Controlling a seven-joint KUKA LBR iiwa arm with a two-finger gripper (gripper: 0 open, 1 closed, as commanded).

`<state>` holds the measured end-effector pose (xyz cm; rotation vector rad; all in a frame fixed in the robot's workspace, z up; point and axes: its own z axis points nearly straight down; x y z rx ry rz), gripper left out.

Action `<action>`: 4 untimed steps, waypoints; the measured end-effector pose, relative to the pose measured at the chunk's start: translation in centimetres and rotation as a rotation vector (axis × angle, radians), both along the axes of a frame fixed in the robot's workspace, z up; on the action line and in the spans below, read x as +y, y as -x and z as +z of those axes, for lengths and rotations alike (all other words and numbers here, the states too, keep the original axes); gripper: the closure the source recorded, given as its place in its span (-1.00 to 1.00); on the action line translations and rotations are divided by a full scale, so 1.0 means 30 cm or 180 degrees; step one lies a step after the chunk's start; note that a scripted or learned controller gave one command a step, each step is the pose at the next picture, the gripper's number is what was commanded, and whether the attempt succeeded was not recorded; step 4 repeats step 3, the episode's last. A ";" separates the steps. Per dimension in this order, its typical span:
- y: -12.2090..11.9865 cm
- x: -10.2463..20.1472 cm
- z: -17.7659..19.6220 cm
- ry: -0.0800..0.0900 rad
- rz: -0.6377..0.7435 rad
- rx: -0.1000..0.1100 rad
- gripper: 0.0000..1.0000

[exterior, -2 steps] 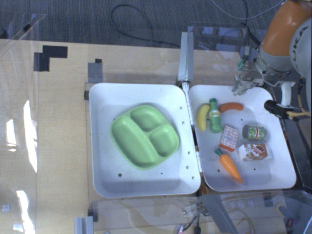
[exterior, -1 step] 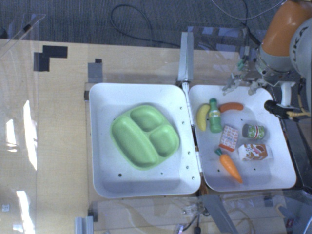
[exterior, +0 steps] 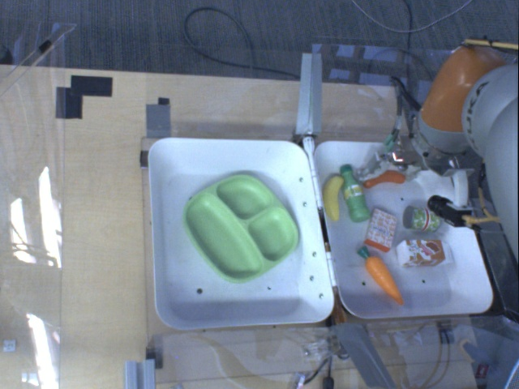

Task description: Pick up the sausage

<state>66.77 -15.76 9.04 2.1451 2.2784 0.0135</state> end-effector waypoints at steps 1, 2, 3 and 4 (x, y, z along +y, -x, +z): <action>0.017 0.122 0.000 -0.0003 0.0102 0.0003 -1.00; 0.008 0.127 0.040 -0.0001 0.0116 -0.0018 1.00; 0.113 0.437 0.416 -0.0003 0.0384 0.0019 1.00; 0.113 0.437 0.416 -0.0003 0.0384 0.0019 1.00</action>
